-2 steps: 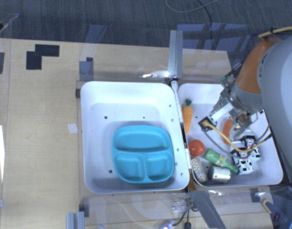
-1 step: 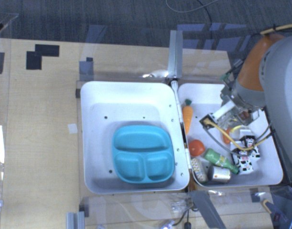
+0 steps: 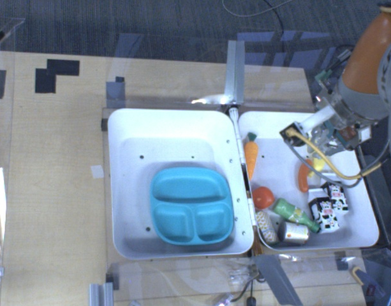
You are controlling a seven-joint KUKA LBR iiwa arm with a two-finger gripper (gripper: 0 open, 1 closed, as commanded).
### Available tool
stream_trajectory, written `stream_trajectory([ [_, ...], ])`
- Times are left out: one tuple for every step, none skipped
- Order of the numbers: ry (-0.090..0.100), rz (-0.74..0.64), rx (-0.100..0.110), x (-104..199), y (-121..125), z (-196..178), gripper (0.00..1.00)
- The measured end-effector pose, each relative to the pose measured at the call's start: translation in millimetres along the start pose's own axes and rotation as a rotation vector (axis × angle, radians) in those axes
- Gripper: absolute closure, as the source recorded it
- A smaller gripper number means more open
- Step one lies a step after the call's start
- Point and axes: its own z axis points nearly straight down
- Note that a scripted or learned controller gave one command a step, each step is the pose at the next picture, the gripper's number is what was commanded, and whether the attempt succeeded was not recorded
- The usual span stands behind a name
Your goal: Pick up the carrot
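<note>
Carrot (image 3: 251, 153) is seen lying against the left wall of the right bin (image 3: 367, 231), near its far-left corner; the hand (image 3: 323, 136) hangs above that bin's far-right part; its state cannot be told; a leftward approach, centred over the orange body, is advised.

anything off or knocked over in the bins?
Mild clutter only. The green bottle lies on its side in the right bin, jammed among a tomato, a can and other toys. The carrot lies clear by the divider. No spills.
</note>
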Motion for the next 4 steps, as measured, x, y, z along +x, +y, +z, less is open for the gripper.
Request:
stream_trajectory([
  [0.000,0.004,-0.001,-36.3,18.1,-37.8,1.00],
  [-0.001,-0.146,-0.001,-89.2,24.6,-63.8,1.00],
  [-0.001,-0.152,-0.002,-116.6,82.4,-58.3,1.00],
  [-0.001,-0.183,-0.003,-122.6,95.8,-101.5,1.00],
])
